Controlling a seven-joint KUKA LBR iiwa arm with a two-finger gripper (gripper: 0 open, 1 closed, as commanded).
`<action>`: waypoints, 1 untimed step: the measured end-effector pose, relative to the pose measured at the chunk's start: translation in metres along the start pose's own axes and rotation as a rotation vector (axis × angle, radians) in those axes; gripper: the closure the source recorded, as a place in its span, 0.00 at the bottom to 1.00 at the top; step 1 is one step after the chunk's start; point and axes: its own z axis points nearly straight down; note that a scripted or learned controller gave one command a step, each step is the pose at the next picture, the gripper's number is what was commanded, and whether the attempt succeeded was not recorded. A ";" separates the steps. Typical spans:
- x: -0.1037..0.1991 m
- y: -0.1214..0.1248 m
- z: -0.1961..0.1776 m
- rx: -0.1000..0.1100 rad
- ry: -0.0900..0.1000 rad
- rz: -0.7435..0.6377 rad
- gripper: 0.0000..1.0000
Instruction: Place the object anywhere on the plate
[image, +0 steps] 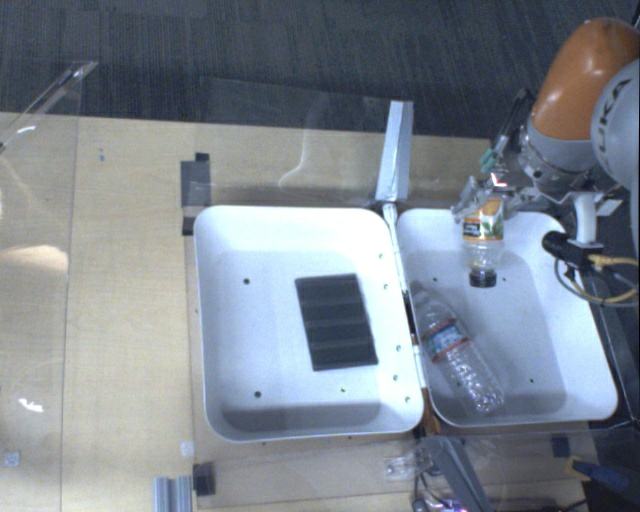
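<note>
While the arm (590, 90) reaches in over the right bin (585, 375), its tool (488, 205) hangs above the bin's far side with a small bottle (483, 245) between its fingers, cap end down and clear of the bin floor. The tool is thus clenched on the bottle near its base, at the labelled band. A second, clear bottle (458, 352) lies on its side in the same bin. The dark ribbed plate (335, 321) rests in the middle of the left bin (225, 320), well apart from the held bottle. Judged by its look, the bottle is light plastic, smooth and rounded: it may slip or swing in a two-finger hold, and would likely roll if released on its side. A hold across the body, square to its axis, seems soundest.
</note>
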 end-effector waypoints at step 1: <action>0.117 -0.026 -0.067 0.004 0.004 -0.279 1.00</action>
